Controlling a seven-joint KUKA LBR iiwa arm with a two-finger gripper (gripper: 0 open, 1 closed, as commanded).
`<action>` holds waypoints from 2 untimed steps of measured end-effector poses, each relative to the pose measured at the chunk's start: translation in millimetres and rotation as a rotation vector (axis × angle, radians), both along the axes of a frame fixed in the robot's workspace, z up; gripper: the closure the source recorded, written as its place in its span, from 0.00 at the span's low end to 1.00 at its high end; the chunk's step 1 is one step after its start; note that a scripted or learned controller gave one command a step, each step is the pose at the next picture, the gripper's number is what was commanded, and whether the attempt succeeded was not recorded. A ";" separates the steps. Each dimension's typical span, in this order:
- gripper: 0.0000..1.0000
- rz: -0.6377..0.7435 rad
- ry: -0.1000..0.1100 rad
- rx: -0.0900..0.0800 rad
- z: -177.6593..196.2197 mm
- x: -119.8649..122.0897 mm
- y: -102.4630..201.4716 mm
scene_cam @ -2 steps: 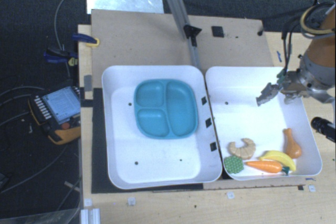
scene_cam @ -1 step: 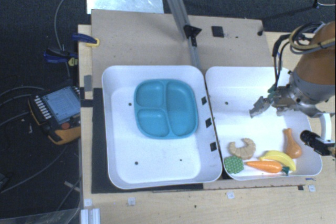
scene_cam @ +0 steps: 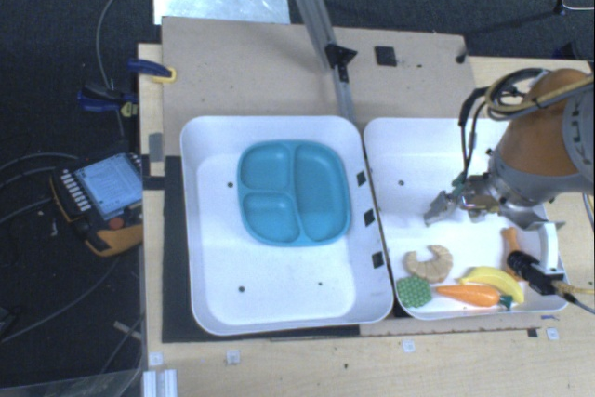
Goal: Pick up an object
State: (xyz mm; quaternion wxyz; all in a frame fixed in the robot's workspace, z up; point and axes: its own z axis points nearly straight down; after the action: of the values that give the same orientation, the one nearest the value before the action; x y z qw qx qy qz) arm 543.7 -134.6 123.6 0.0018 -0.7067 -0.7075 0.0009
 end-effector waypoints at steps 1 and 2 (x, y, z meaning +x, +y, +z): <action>0.00 0.000 -0.008 -0.002 -37.6 2.1 -0.1; 1.00 0.000 -0.017 -0.004 -24.0 4.7 -0.5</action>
State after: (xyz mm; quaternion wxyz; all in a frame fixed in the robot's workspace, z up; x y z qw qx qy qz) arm 548.5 -135.1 99.6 -0.0054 -0.7067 -0.7075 -0.0038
